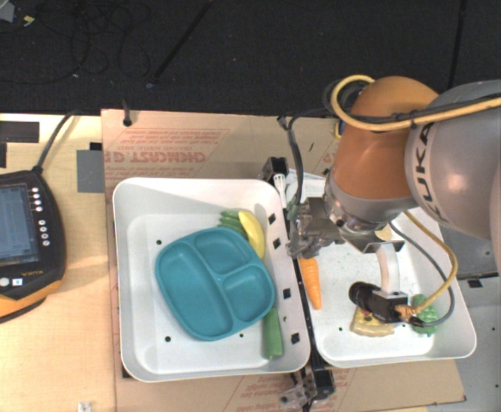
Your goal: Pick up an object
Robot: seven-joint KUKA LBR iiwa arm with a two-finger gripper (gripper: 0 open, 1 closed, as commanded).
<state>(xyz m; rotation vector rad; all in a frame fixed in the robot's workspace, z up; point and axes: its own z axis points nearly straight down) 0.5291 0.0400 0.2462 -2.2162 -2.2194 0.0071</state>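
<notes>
**Gripper low at the divider, carrot just below it**

The gripper (302, 243) hangs at the inner edge of the right bin (456, 340), close against the divider between the two bins. From this angle the wrist and its orange band cover most of it, so I cannot tell whether it is spread or closed, and nothing can be seen held in it.

Just beneath the gripper in the view, a carrot (311, 283) lies on the right bin's floor beside the divider wall, its thick end toward the gripper and its tip pointing to the near rim. Whether gripper and carrot touch cannot be told. Farther right in the same bin, near the front, a pale yellow wedge (371, 326) rests on the floor, with a small green thing (427, 318) near it toward the right rim.

Across the divider, the left bin (143, 337) holds a teal plate (214, 283) with compartments, lying flat and filling much of the floor. A banana (252, 233) lies at the plate's far right edge, with a leafy green piece (231, 221) just beside it. A green stick (272, 335) lies along the bin's right wall, below the plate.

Both bins sit on cardboard (190, 148). Well to the left, apart from the bins, a pendant (10, 230) with a screen rests on the bench.
</notes>
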